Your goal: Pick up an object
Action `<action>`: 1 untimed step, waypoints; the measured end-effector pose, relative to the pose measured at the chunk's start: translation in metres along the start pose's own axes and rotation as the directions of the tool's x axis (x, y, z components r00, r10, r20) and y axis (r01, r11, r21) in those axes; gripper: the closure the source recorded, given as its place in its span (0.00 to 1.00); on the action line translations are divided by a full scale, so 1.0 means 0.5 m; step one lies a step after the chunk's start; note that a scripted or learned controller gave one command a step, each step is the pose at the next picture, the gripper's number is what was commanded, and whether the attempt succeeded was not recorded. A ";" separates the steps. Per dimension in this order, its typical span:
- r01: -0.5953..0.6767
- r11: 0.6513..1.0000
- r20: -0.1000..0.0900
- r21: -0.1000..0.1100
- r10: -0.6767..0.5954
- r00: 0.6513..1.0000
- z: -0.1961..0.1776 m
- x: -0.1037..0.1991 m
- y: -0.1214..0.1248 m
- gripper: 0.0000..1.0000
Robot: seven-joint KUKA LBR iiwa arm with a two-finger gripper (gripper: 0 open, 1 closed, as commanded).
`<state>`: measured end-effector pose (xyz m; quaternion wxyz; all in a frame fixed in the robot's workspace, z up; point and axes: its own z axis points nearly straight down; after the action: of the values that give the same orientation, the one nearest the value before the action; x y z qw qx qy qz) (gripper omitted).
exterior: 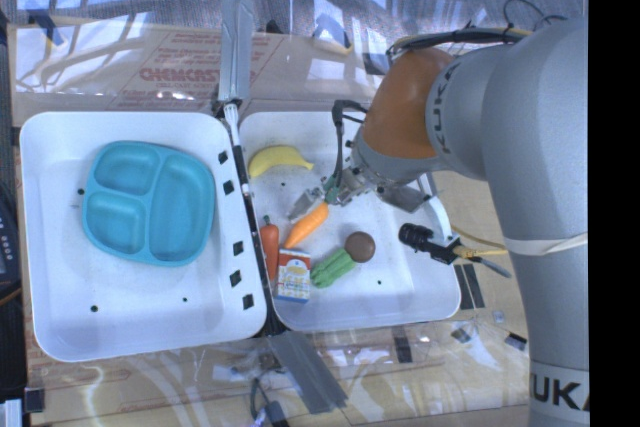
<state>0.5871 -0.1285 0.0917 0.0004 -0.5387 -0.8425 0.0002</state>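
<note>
- Grey KUKA arm (520,175) bulks largest, entering from 3 o'clock and bending over the right bin (430,300); its orange band (400,110) sits above the wrist.
- End effector (322,196) points down toward 8 o'clock near the bin's middle, its tip just above the upper end of an orange carrot (306,225); whether it is apart or together I cannot tell.
- Right bin contents: a banana (278,159) at 11 o'clock; that carrot lying at a slant at centre; a second carrot (270,250) along the 9 o'clock wall; a small carton (293,277) at 7 o'clock; a green vegetable (332,268) just beside the carton; a brown round item (360,246) touching or nearly touching the green one.
- Left bin (60,315) holds a blue divided plate (150,202), slightly toward 12 o'clock of centre.
- Both bins rest side by side on the tabletop (150,65).
</note>
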 end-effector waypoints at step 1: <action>0.001 1.000 0.000 0.000 -0.001 1.000 -0.020 -0.001 0.000 1.00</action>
<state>0.5874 -0.1287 0.1018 0.0005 -0.5381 -0.8429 0.0003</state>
